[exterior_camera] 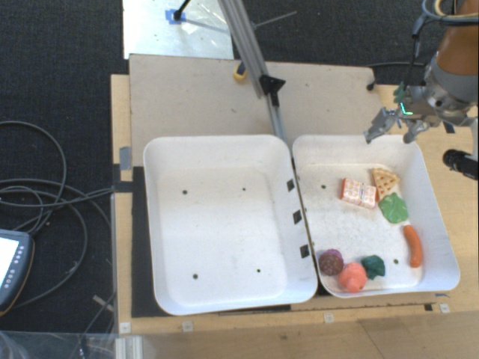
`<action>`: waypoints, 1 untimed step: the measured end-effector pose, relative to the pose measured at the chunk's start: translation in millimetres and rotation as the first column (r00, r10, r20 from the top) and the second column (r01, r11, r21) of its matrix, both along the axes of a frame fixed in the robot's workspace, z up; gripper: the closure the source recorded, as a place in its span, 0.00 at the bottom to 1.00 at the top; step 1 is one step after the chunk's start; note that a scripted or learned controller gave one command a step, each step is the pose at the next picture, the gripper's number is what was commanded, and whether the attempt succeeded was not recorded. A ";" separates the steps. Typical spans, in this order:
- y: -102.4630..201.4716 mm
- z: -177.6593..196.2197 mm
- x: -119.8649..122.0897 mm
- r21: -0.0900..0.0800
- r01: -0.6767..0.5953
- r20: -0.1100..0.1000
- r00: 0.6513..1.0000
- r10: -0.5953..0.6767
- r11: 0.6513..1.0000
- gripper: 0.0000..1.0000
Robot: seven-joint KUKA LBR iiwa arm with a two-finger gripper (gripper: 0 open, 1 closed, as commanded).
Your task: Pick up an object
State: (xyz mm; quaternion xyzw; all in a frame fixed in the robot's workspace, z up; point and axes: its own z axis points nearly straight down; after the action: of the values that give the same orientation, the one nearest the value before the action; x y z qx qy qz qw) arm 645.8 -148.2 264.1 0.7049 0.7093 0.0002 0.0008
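The right bin [329, 155] holds several toy foods: a pink-and-white block [358, 192], a waffle-patterned wedge [385, 179], a green leafy piece [394, 209], an orange sausage [413, 246], a dark green piece [373, 265], a salmon-pink round fruit [352, 277] and a dark purple ball [331, 261]. My gripper [394, 128] hangs above the bin's far edge, its two fingers spread apart and open, with nothing between them. It is well clear of all the objects.
The left bin [217, 223] lies beside the right one, sharing a middle wall. A slanted grey pole [251, 47] crosses the bench at the back. Cables and a tablet [11, 264] lie on the floor at the left.
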 end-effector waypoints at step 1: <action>-2.7 -42.5 4.7 0.000 0.003 -0.002 1.000 -0.003 1.000 0.00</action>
State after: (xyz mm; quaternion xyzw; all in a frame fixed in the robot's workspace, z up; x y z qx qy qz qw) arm 650.6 -150.9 221.7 0.7058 0.7084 -0.0004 0.0002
